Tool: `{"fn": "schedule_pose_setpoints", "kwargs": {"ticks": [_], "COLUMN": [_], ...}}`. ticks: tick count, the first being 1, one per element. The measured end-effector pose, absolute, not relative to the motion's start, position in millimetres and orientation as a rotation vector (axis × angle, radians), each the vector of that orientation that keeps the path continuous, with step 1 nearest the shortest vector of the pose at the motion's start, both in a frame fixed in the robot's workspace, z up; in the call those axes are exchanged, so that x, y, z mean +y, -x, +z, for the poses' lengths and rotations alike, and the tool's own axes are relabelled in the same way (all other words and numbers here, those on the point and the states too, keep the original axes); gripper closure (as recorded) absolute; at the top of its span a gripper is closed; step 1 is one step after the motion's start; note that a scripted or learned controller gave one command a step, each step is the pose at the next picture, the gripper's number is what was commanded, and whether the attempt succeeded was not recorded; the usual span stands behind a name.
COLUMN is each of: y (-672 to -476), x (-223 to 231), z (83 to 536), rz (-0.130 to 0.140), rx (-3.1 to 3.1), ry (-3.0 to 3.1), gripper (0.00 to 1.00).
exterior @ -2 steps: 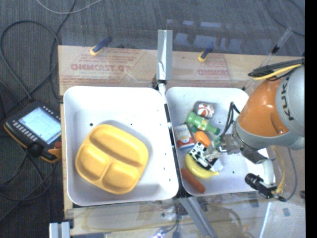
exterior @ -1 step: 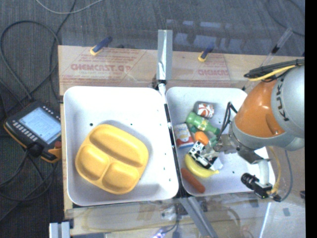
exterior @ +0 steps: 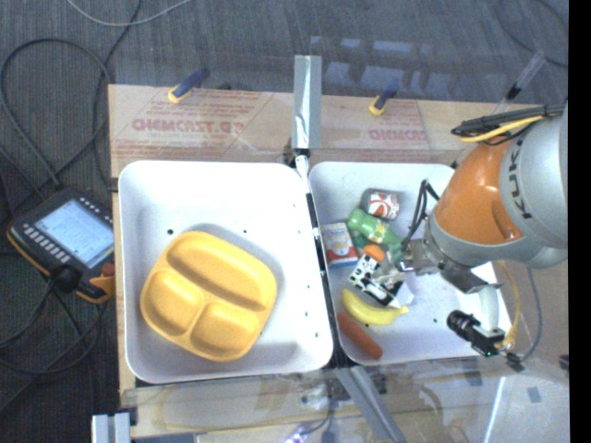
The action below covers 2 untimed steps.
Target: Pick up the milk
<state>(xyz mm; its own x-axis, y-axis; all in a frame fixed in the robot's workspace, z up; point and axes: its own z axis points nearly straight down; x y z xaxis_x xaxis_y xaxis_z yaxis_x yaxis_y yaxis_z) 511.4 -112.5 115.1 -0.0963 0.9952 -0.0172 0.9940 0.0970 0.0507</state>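
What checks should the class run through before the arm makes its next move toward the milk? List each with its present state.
1. Milk located: cannot tell. A small carton lies by the right bin's left wall and a black-and-white box sits near the middle; either could be it.
2. Hand over the right bin: ok.
3. Hand holding anything: cannot tell; its tips are hidden among the items.
4. Room around the targets: not ok. A banana, a green bottle and an orange piece crowd the box.
5. Yellow tray out of the way in the left bin: ok.
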Motion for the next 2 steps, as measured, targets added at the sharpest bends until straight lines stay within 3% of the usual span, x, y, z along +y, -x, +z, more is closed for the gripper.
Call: {"fn": "schedule_pose_setpoints", "kwargs": {"ticks": [1, 2], "y": [-507.5, -510.7], "x": [-108.4, -109.6], "z": [114.9, 115.2], "rz": [0.053, 0.04], "rx": [2.225, 2.332], "ry": [-2.121, -2.002], "gripper": [0.0, 0.0]}}
